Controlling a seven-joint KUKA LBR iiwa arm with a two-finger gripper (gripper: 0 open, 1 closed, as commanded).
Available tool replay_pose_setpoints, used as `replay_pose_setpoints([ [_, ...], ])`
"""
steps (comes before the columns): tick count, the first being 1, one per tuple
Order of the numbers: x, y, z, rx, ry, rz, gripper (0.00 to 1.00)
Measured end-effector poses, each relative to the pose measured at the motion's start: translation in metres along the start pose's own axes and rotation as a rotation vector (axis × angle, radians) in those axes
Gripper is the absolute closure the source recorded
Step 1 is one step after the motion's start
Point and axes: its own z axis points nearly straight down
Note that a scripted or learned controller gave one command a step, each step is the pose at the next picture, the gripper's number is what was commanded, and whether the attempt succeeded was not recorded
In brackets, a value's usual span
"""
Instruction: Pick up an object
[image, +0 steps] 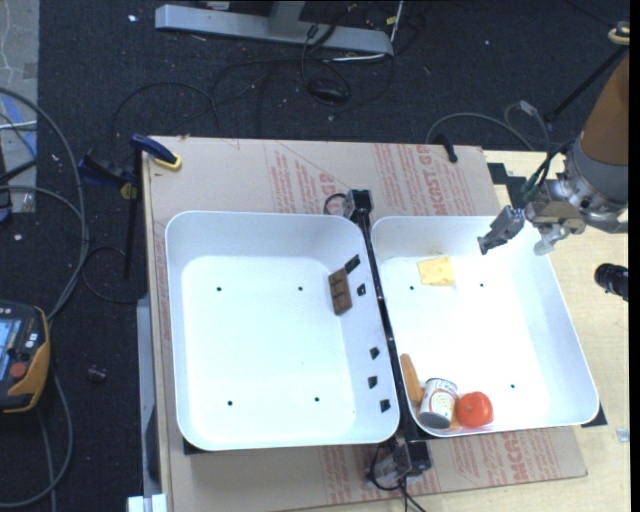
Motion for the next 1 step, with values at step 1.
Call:
replay_pose_setpoints([
  [1, -0.0157, 0.0151, 0.0170, 0.002, 0.000, 0.001, 0.00],
])
